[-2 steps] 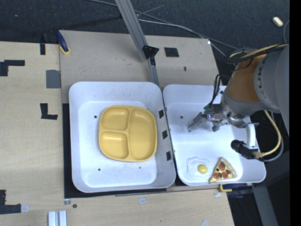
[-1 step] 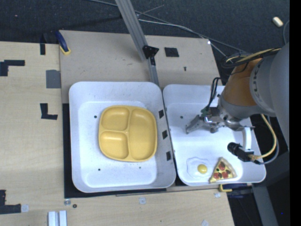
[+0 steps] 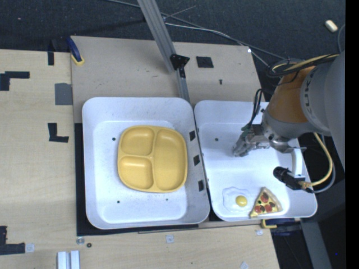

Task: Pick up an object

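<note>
In the right bin, a toy fried egg lies near the front edge, and a toy pizza slice lies just to its right. My gripper hangs low over the middle of that bin, well behind both toys, with nothing visible between its fingers. The left bin holds a yellow divided plate at its middle.
A slanted metal pole rises from the bench behind the bins, ending at a black clamp. Cables trail across the dark floor at the back. A black hose fitting on the arm hangs over the right bin's right side.
</note>
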`<state>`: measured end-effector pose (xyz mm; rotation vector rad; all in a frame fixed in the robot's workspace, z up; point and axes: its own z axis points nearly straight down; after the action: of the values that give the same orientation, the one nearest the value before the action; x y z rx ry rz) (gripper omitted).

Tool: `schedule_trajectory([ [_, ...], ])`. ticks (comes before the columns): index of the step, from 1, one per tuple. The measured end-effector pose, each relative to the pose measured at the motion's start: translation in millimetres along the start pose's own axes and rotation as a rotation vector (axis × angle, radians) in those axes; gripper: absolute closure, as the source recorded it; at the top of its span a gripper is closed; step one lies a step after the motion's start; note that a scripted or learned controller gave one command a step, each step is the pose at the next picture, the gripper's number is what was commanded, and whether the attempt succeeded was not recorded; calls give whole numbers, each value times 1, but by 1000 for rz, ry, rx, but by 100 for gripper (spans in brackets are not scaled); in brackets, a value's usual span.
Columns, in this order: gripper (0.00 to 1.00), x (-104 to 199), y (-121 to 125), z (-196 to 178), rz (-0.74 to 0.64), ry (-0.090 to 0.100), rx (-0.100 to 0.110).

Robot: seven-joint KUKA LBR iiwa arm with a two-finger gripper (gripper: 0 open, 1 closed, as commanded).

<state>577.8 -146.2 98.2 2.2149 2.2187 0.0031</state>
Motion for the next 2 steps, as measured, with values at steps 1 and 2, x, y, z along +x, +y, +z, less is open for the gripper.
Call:
schedule_trajectory([
  [1, 100, 2, 8, -61, 0, 3, 2],
  [2, 100, 1, 15, -106, 0, 3, 3],
])
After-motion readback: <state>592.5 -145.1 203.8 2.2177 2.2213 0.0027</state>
